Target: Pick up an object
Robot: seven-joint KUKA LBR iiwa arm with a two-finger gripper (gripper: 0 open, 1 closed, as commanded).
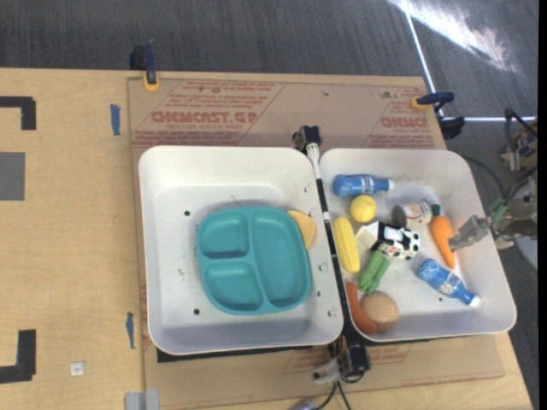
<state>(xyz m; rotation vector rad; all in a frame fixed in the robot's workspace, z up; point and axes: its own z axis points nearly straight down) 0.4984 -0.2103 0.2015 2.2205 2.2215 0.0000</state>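
Observation:
The right bin (489,196) holds several toys. A blue bottle (360,184) lies at its back, with a yellow lemon (363,207) and a corn cob (345,243) in front of it. A black-and-white cow (398,242), a small can (415,213) and an orange carrot (442,238) sit mid-bin. A second blue bottle (444,281), a green vegetable (373,270) and a brown potato (380,307) lie nearer the front. My gripper (475,230) hovers low over the bin's right side, just right of the carrot, with nothing visibly in it.
The left bin (162,229) holds a teal divided plate (253,259) with a yellow piece (304,226) tucked at its right edge. A red item (356,307) lies beside the potato. Cables and clamps sit at the bench's right and back edges.

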